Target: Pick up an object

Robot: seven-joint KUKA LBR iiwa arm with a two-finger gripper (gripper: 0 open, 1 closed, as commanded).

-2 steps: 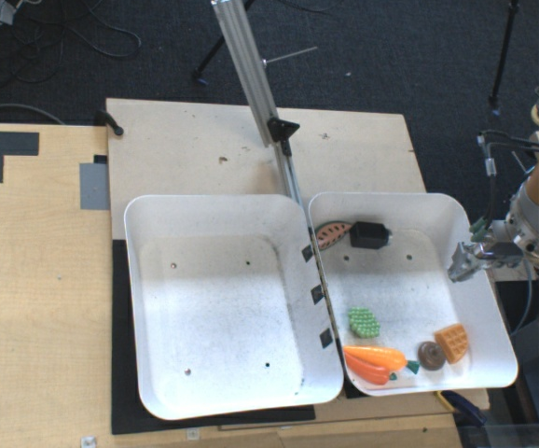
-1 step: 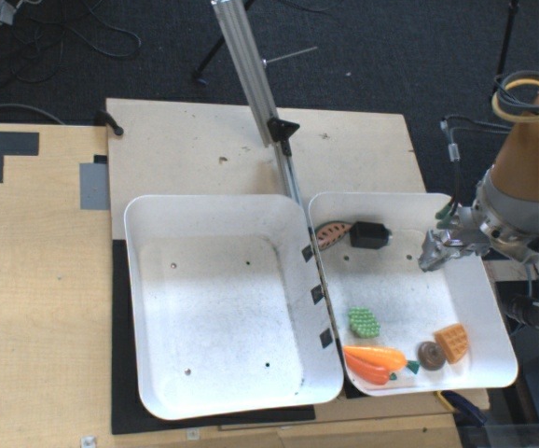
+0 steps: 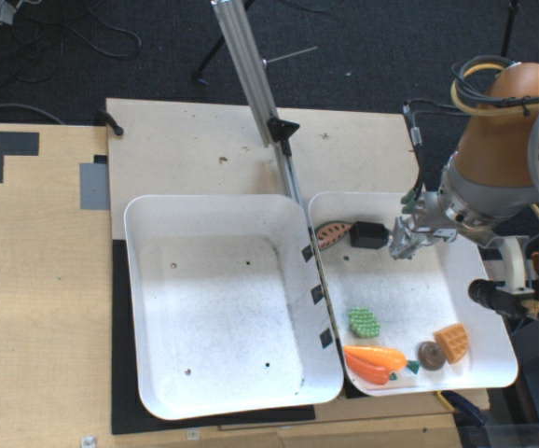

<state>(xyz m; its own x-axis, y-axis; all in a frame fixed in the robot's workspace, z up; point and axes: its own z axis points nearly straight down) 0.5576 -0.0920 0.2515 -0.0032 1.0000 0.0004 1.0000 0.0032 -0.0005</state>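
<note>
The task names no particular object, so any piece in the right bin [image 3: 493,367] will do. Closest to the end effector [image 3: 406,242] is a small black block [image 3: 367,235], lying in the far part of that bin, just left of the tool. Touching or just beside the block's left end is a brown striped piece [image 3: 331,232], hard against the divider between the bins. Toward the near edge lie the others: a green knobbly piece [image 3: 364,322], an orange carrot-shaped toy [image 3: 374,361] with a red underside, a small brown round piece [image 3: 430,353], and an orange waffle-like wedge [image 3: 451,342], the last two almost touching.

The end effector hangs low over the far right part of the bin, beside the black block. Whether it is open or closed cannot be told from here; its metal parts blur together, and nothing is plainly seen gripped in it.

The step in hand looks like the approach or the descent for a grasp, with nothing lifted yet. The next move probably calls for shifting left to centre over the block, or picking another target, then going down and closing squarely. The block's closeness to the striped piece and the bin wall could spoil a clean grip.

The left bin [image 3: 158,250] sits alongside on the pale surface [image 3: 186,147], with a slanted metal rail [image 3: 251,73] crossing behind.
</note>
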